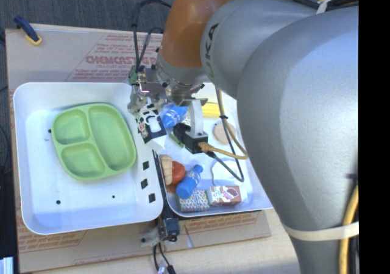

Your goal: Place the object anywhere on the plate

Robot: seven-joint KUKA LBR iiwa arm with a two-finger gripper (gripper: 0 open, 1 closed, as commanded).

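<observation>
My gripper (159,122) sits over the right bin (256,201), can't tell its grip. I'd confirm a catch, then lift clear toward the plate (92,140).

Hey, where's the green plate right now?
The green plate lies in the left white bin, toward its upper middle, left of the gripper.

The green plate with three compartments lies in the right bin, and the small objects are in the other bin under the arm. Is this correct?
Not quite. The camera view shows the green plate in the left bin, not the right one. The rest holds: the small objects lie in the right bin, under the arm.
</observation>
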